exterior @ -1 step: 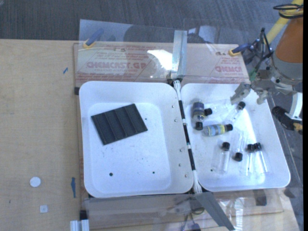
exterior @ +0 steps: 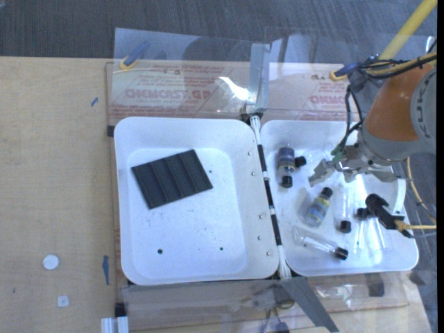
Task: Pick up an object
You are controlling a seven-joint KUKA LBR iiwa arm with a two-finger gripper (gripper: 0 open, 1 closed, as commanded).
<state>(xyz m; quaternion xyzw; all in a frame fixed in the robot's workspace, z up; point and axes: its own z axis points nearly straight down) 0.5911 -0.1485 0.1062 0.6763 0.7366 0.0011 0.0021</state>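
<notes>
camera view puts the gripper (exterior: 338,166), fingers spread and empty, just above-right of the small bottle (exterior: 317,207) in the right bin (exterior: 409,259); likely light, rigid, slick, so grasp across its body.

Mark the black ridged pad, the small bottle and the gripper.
Black ridged pad (exterior: 171,178), camera view, middle of its top.
Small bottle (exterior: 317,208), camera view, on its body.
Gripper (exterior: 343,168), camera view, between its fingertips.
</notes>
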